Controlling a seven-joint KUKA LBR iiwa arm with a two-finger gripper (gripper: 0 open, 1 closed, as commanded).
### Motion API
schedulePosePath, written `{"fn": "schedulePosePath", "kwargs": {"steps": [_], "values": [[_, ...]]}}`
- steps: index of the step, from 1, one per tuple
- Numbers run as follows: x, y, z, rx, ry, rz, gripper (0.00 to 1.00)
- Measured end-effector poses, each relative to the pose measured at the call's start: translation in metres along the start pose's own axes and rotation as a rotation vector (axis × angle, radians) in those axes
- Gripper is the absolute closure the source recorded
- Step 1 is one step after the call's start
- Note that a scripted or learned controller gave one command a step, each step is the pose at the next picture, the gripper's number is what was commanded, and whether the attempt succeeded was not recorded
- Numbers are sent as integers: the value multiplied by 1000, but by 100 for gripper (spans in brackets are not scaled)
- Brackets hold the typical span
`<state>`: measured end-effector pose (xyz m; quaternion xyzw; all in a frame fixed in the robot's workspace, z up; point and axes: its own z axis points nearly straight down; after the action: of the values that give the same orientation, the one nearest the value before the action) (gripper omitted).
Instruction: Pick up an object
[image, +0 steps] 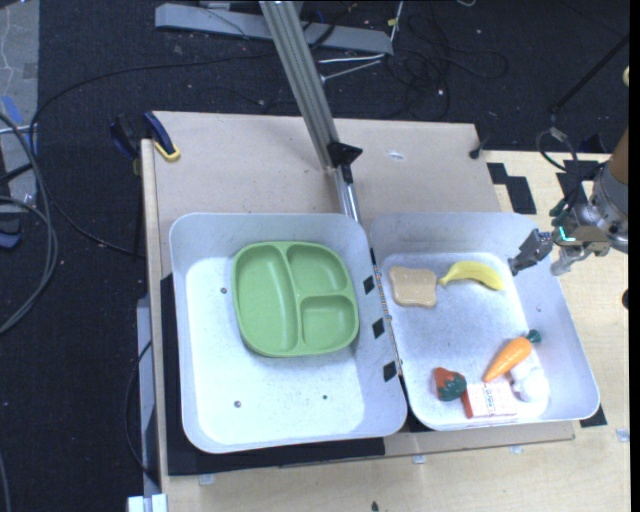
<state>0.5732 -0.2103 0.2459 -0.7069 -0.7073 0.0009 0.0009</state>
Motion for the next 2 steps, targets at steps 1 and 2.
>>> {"fn": "schedulePosePath", "kwargs": {"steps": [1,2], "values": [[0,1,-1,-3,-1,-1,0],[7,-2,44,2,1,0,0]]}}
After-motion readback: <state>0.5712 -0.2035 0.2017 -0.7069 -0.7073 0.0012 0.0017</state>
